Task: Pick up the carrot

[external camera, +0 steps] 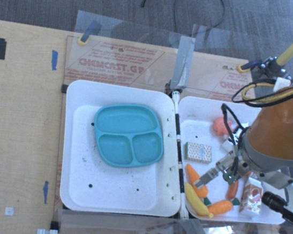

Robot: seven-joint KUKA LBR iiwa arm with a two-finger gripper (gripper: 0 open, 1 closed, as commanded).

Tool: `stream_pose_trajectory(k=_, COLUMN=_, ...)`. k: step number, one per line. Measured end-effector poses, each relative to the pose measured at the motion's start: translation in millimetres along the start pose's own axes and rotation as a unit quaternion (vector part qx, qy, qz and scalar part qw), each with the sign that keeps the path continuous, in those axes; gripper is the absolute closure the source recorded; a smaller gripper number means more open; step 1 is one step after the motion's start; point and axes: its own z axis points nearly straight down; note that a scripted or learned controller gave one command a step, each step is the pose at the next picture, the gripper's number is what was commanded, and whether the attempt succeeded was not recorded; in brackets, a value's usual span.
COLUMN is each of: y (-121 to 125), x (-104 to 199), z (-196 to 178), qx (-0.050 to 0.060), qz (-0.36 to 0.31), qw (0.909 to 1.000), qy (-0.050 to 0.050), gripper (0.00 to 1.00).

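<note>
The carrot (220,207) is orange and lies near the front edge of the right bin (201,113), beside a yellow banana (195,200). My gripper (214,178) hangs low over the middle of that bin, a short way behind and to the left of the carrot. A slim grey part of it slants down toward two small orange pieces (192,174) by the bin's left wall. Nothing shows held in the gripper. The arm's orange band (280,130) hides the back right of the bin.
The left bin (72,146) holds a teal divided plate (129,135). In the right bin there are also a speckled block (199,152), a pink item (220,127), a red-orange stick (232,189) and a small carton (252,199). Cables loop above the arm.
</note>
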Motion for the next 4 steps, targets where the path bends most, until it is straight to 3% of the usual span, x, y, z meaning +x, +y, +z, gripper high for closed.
stream_pose_trajectory(k=1, y=31, x=36, z=0, qx=0.000, qz=-0.002, qw=1.0000, qy=0.000, gripper=0.00)
stream_pose_trajectory(k=2, y=31, x=36, z=-20, qx=-0.001, qz=0.062, qw=0.9981, qy=-0.001, gripper=0.00)
stream_pose_trajectory(k=3, y=2, x=3, z=0, qx=0.001, qz=0.065, qw=0.9979, qy=0.001, gripper=0.00)
stream_pose_trajectory(k=4, y=24, x=28, z=0, qx=0.001, qz=0.052, qw=0.9987, qy=0.001, gripper=0.00)
